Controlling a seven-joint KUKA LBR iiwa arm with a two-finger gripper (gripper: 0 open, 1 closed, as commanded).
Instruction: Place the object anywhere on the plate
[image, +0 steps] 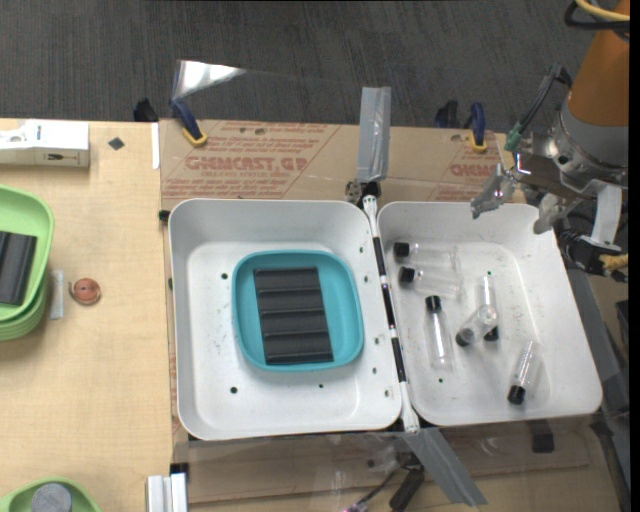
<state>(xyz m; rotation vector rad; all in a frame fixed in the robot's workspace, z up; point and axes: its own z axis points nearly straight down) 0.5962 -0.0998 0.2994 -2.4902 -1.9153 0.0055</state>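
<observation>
Vials, clear w/ black caps, lying scattered in right bin, approx. six, none yet on teal plate in left bin. Gripper up at right bin's far-right corner, above rim, nothing seen between fingers; open or closed: cannot tell from this angle. Probably light, stiff, smooth-walled, so apt to roll or squirt out of a pinch; possibly brittle if glass. Best taken across mid-body, fingers square to long axis. Lone vial nr bin's front right lies apart from others, easiest pick. Pair touching at centre harder. Plate carries dark ribbed insert; should stop rolling after drop.
</observation>
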